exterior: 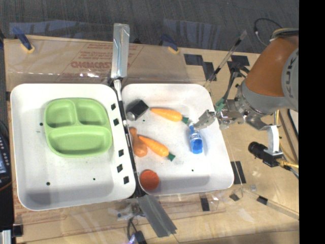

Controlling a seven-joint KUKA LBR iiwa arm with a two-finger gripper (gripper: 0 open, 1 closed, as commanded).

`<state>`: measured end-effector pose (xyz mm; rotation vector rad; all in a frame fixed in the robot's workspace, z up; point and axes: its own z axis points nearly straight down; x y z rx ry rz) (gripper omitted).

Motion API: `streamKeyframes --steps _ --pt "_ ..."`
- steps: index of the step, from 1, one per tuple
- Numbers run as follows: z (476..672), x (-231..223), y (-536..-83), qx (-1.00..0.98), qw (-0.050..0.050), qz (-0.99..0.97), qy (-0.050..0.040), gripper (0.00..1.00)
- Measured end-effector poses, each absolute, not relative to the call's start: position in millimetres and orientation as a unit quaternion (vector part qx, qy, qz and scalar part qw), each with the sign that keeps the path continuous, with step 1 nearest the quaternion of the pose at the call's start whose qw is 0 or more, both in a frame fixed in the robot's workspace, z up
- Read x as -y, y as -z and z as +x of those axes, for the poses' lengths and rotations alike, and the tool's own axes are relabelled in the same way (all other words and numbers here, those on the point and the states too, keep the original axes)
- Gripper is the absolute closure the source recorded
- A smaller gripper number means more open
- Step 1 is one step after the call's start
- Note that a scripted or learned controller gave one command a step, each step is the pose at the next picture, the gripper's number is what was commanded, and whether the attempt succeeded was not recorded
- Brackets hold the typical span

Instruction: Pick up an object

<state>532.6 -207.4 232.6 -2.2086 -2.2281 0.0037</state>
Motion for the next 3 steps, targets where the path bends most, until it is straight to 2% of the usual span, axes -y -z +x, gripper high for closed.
streamKeyframes --steps 1,2,3 --pt "594.6 207.3 -93.5 0.719 0.0 -0.695 0.0 0.0" --pt "633.5 158.3 -91.9 0.703 0.001 -0.711 -0.0003 0.0" --pt "632.9 158.0 -101.6 0.705 0.002 -0.709 -0.0017 1.0"
